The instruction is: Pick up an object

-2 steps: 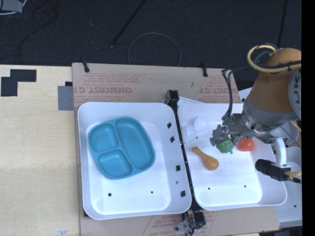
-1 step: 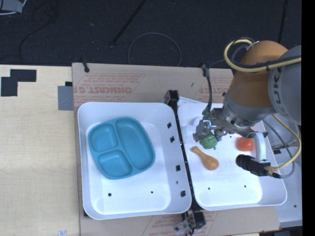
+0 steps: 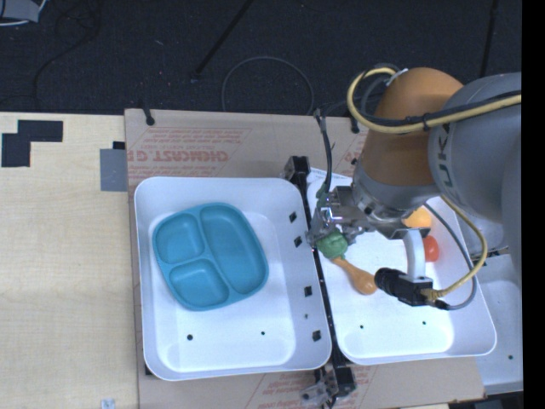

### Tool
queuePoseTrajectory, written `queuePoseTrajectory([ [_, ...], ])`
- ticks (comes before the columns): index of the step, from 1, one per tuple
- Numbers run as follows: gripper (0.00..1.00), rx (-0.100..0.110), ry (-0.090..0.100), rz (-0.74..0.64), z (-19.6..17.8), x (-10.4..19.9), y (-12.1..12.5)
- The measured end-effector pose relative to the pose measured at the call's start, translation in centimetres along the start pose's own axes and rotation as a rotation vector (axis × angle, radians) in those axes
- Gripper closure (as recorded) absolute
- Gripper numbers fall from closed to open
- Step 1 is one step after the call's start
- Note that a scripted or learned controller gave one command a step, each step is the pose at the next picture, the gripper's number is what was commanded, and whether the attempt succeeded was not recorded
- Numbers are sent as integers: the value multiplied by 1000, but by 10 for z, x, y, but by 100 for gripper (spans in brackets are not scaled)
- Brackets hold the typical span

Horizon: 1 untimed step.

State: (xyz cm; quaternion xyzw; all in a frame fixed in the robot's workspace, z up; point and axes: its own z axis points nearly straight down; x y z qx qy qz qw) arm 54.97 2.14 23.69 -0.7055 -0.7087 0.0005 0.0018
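My gripper point(image 3: 328, 228) hangs over the left edge of the right bin point(image 3: 400, 348), close to the divider between the bins. A small green object point(image 3: 333, 245) sits right at the gripper's tip; I cannot see whether it is gripped or merely lying underneath. An orange-tan wooden spoon-like piece point(image 3: 358, 276) lies slanted just below and to the right of the green object. A red and orange object point(image 3: 431, 248) and a yellow one point(image 3: 418, 219) peek out from under the arm's wrist.
A teal three-compartment plate point(image 3: 209, 254) lies in the left bin point(image 3: 221, 356). A black cable connector point(image 3: 402, 286) of the arm hangs over the right bin's middle. The bulky grey and orange arm point(image 3: 426, 143) covers the right bin's back part.
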Motion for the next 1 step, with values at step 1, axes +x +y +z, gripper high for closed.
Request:
queuePoseTrajectory([
  [1,100,0,-2,1,11,43,11],
])
